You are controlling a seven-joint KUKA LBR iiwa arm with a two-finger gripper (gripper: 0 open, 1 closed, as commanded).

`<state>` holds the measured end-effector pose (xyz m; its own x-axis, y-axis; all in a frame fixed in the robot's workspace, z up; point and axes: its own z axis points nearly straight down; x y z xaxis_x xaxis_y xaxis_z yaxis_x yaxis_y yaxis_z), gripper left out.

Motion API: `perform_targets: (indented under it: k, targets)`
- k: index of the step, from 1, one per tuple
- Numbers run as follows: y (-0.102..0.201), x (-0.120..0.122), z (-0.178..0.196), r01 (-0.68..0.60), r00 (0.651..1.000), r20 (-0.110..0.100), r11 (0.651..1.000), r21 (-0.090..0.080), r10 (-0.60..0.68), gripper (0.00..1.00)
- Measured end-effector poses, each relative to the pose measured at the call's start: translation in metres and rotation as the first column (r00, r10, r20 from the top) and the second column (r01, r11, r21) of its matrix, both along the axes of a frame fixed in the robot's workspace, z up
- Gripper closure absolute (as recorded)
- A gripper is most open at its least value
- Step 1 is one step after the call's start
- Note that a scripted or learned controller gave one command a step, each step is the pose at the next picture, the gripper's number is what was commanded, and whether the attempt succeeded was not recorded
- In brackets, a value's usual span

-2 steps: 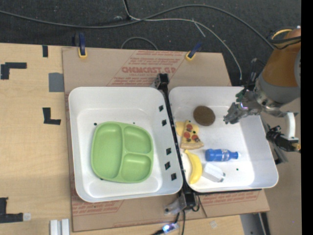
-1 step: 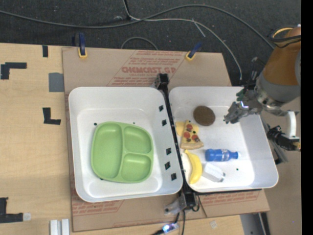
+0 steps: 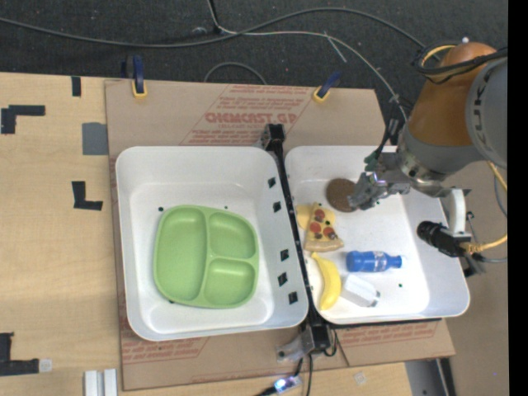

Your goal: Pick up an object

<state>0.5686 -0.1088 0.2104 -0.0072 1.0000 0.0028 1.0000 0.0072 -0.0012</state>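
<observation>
Claw [image 3: 363,195] is lowered in the right bin [image 3: 429,299], its grip not discernible, beside a brown disc [image 3: 339,193] at the far side, so reaching is judged underway and closing is needed.

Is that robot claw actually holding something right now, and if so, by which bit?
It cannot be told. The gripper sits right at the edge of a brown round object in the right bin, but the view doesn't show a grasp.
</observation>
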Motion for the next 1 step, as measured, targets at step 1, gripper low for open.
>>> perform_targets:
  k: [1]
  targets:
    - [0.0638,-0.0059,-0.0014,0.000,1.000,-0.001,1.000,0.000,0.000,1.00]
